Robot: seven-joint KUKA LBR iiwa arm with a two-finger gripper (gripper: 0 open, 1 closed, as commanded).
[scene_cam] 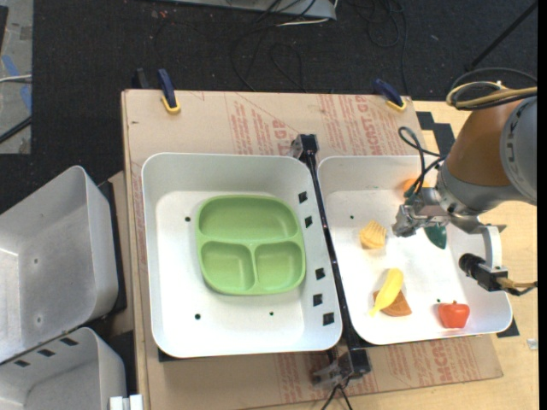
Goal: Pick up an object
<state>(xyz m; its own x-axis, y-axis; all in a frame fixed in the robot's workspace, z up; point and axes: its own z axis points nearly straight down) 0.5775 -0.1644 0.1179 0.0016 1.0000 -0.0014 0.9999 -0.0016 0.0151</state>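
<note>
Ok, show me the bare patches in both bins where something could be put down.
Left bin: a white margin rings the green divided plate, widest along the near wall. Right bin: bare floor at the far left corner, beyond the yellow piece. Crowded near the banana, the red piece and the end effector.

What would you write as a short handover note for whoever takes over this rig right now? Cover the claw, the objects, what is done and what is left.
Claw: low in the right bin, near its middle; nothing is visibly held.
Objects in the right bin: pale yellow piece just left of the claw, teal item to its right, banana resting against an orange-brown piece, red item near the front corner.
Left bin: green divided plate.
Done: no pick yet visible.
Left: grasp and lift one object.
</note>
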